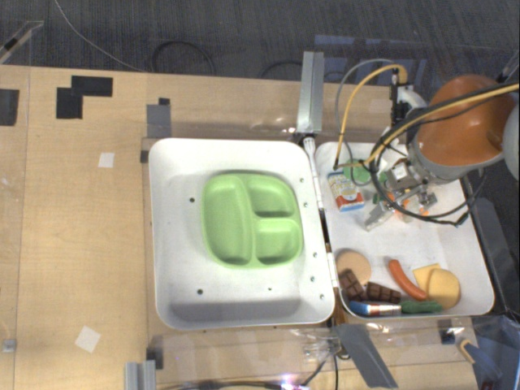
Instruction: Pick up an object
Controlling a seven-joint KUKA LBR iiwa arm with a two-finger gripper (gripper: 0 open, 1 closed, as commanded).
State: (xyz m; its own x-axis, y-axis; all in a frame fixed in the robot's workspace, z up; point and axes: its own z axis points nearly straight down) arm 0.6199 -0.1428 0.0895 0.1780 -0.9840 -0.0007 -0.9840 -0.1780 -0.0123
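Objects (396,287) are clustered along the right bin's (475,254) near edge, while the pincer (388,201), its opening indiscernible, is hovered above.

Bench top (73,242): pale wood-look surface, matt. Both bins (171,299), (471,258): smooth white plastic with a faint sheen. Divided green tray (248,218): smooth plastic, satin. Arm's orange band (459,120): glossy, highlights seen. Upright bracket (309,96) between the bins: dull grey metal. Floor (203,15) behind: rough dark carpet weave.

Dark carpet floor (203,15); light wooden bench (73,242).
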